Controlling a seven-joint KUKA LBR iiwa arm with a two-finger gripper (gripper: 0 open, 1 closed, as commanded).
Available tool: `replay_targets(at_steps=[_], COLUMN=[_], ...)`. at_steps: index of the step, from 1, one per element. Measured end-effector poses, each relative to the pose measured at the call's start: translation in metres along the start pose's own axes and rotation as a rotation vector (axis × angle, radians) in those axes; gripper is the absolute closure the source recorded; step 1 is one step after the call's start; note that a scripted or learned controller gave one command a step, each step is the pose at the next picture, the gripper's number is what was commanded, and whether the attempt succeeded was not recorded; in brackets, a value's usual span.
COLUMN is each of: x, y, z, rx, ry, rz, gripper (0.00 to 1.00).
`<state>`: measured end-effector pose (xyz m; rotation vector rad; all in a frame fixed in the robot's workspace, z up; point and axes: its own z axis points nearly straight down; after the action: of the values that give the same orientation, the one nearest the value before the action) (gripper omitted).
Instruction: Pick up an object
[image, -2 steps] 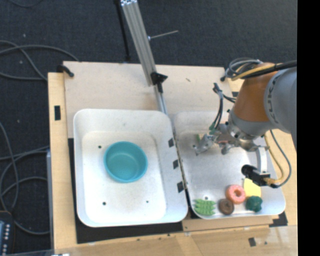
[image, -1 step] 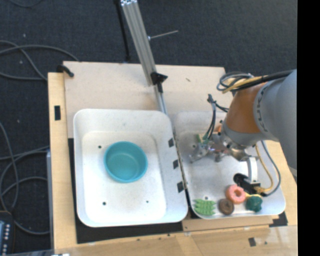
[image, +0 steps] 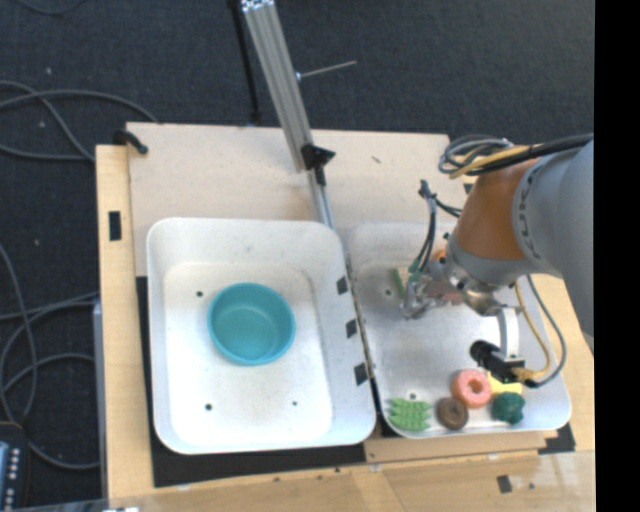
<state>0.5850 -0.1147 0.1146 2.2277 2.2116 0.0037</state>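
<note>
Tool (image: 412, 300) sits low over the far-left part of the right bin (image: 425, 355), near the wall it shares with the left bin (image: 165, 250). Can't tell if it's wide or narrow from this angle, and nothing is visibly held. A greenish patch (image: 400, 281) just beside it is too small to read as a thing or robot part. Pickable things are bunched along the right bin's near edge, well apart from the tool: green brush (image: 407, 411), brown ring (image: 453, 414), pink ring (image: 471, 387) and dark green lump (image: 508, 406). The rings touch or nearly touch. A teal bowl (image: 252, 322) sits alone mid left bin.

Risks, as I judge them:
- Closing where the tool is now likely grabs nothing, since the floor there looks bare.
- Going for the cluster, tight packing means it could shove a neighbour or pinch two at once.
- Things against the near rim leave little room on that side, so the tool may hit the rim or slide off.
- The rings look low and flat, easy to skim over.

Open room: the middle of the right bin is clear for travel, and the bowl has free floor all round. The dividing wall is close on the tool's left.
</note>
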Motion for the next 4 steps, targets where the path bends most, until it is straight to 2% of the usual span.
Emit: replay_targets(at_steps=[1,2,3,4], x=[0.003,0.000,-0.002,0.057], y=[0.011,0.012,0.013,0.015], z=[-0.052,-0.096,-0.085,-0.088], rx=[-0.003,-0.003,0.004,0.004], ry=[0.000,0.000,-0.002,0.002], rz=[-0.011,-0.010,-0.008,-0.015], gripper=[1.00,1.00,1.00,1.00])
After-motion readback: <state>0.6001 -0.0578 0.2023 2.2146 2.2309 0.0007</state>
